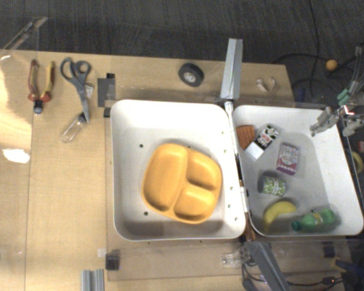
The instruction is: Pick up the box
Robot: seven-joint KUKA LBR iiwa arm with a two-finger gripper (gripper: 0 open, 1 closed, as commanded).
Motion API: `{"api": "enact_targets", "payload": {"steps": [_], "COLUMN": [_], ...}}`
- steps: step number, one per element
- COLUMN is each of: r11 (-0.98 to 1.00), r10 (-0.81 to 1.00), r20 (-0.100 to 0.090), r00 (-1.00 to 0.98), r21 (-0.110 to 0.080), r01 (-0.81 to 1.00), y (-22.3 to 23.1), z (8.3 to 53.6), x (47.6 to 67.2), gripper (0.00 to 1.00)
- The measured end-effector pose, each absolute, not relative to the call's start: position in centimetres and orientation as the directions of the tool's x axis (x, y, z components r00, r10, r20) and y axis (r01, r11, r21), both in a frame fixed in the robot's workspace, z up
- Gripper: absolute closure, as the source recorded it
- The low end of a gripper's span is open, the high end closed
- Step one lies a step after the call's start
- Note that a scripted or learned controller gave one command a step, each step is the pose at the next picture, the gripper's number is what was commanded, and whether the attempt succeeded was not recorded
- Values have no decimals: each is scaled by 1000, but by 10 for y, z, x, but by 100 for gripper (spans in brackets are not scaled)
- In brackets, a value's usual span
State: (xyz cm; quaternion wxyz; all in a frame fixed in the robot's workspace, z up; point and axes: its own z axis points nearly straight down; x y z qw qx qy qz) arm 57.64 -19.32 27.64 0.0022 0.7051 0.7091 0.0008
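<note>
The arm enters at the upper right corner of the right bin [350, 180], and its tool [337, 115] hangs over that bin's rim, touching nothing. How wide the tool stands I cannot tell. The box [288, 158] lies flat inside the same bin, near its middle, well apart from the tool.
</note>
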Motion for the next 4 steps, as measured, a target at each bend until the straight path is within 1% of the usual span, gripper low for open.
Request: {"api": "enact_targets", "payload": {"steps": [1,2,3,4], "r11": [-16,115,117,75], "r10": [1000,993,993,997], "r20": [0,-2,-6,-2], "r00": [16,-115,-117,-75], "r21": [1,8,15,8], "r01": [1000,993,993,997], "y": [-203,-191,-191,-133], "z": [154,87,100,197], "x": [601,614,617,590], "gripper": [0,0,100,100]}}
